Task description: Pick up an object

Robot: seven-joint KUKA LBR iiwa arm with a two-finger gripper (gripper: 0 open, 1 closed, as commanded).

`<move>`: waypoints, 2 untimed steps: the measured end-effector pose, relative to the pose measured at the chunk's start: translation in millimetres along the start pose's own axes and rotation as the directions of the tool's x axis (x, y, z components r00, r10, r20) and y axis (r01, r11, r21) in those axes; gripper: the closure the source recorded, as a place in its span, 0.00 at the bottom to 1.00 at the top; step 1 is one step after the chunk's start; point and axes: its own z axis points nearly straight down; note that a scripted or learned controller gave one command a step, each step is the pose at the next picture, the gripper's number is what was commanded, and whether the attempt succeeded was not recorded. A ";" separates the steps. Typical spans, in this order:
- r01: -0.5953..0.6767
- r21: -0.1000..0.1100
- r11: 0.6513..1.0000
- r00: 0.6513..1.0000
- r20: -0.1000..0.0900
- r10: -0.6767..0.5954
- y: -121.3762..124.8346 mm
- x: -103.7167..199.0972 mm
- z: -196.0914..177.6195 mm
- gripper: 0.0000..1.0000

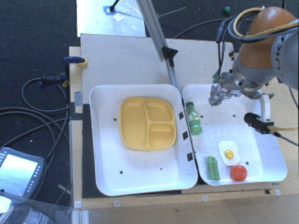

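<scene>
Hovered with green bottle [193,118] nearest, toward eight o'clock, long axis roughly twelve-to-six. Could not tell jaws' state.

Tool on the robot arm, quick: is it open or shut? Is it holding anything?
The tool: open or closed cannot be told from this view. It sits above the right bin, apart from the green bottle.

The arm [286,59] is grey and smooth, with a broad, rounded orange band [268,36] above the wrist. A yellow cable [240,17] loops over the orange part, and thin dark cables [220,41] run down beside it. The hand [217,98] is a small, blocky piece of bare silver-grey metal.
</scene>
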 end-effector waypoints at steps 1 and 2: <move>-0.001 0.001 1.000 1.000 0.001 0.001 9.9 55.8 11.1 1.00; 0.001 0.001 1.000 1.000 -0.001 -0.001 13.5 119.2 4.8 1.00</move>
